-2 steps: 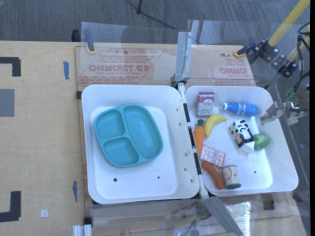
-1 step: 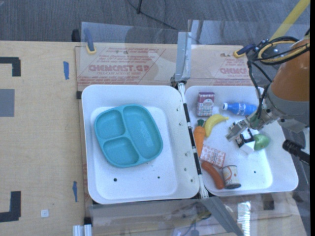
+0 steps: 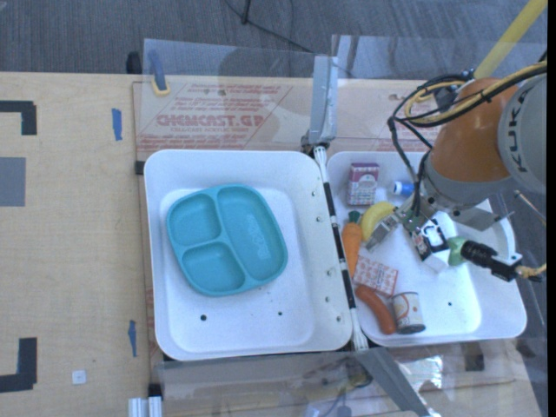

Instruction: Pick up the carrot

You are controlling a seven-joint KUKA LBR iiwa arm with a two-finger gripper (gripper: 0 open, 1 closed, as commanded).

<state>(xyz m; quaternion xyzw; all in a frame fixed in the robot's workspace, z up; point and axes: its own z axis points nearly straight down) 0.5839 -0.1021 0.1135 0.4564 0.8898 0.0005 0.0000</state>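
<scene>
The carrot is orange with a small green top. It lies lengthwise along the left wall of the right bin. My gripper hangs low over the middle of that bin, just right of the carrot and beside a yellow banana. The grey wrist and the orange band above it cover much of the bin's right half. Nothing shows as held.
The left bin holds a blue divided plate. Crowded around the carrot are a small red-and-white carton, a printed packet, a reddish sausage, a small can and a blue-capped white bottle.
</scene>
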